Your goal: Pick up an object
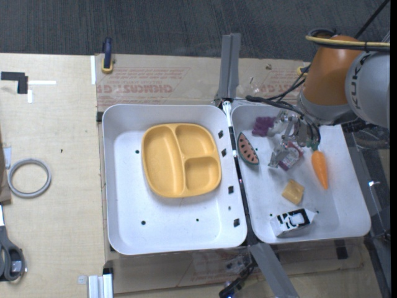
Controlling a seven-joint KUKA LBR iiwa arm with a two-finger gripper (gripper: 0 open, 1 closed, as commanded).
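Note:
My gripper (286,153) hangs from the grey and orange arm (332,73) over the back of the right bin (347,222). A small purplish object (288,162) lies right at its tip; the view does not show whether it is gripped. Around it lie a purple grape bunch (262,126) to the back left, a watermelon slice (248,148) to the left, an orange carrot (319,169) to the right and a yellow chunk (293,192) in front. A black and white item (291,221) rests near the front wall.
The left bin (124,228) holds a yellow divided plate (182,159). Outside the bins, a grey tape ring (27,177) and scissors (11,261) lie on the bench at the left. A grey post (229,67) stands behind the bins' shared wall.

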